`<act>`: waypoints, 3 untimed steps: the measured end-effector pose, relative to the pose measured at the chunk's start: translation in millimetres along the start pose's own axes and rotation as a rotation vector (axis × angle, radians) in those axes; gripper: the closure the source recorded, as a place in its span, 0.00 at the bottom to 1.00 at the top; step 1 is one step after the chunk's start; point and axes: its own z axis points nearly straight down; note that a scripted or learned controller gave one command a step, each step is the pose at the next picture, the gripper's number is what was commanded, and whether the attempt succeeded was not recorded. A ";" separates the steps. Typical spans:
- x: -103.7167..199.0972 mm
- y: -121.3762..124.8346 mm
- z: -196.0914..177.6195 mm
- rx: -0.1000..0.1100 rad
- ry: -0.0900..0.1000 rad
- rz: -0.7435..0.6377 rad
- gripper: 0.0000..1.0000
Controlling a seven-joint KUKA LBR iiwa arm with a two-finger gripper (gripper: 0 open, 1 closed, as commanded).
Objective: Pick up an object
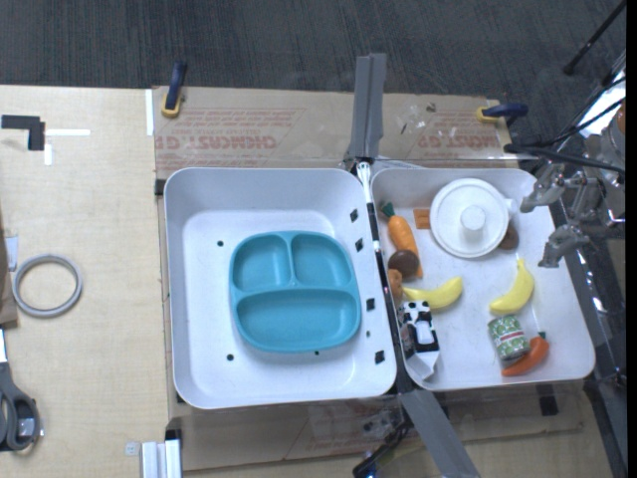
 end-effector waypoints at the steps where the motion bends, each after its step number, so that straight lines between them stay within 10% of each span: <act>1: 60.7 -14.0 123.9 0.009 -0.021 0.121 0.00; 3: 85.5 4.3 126.8 0.014 -0.046 0.195 0.00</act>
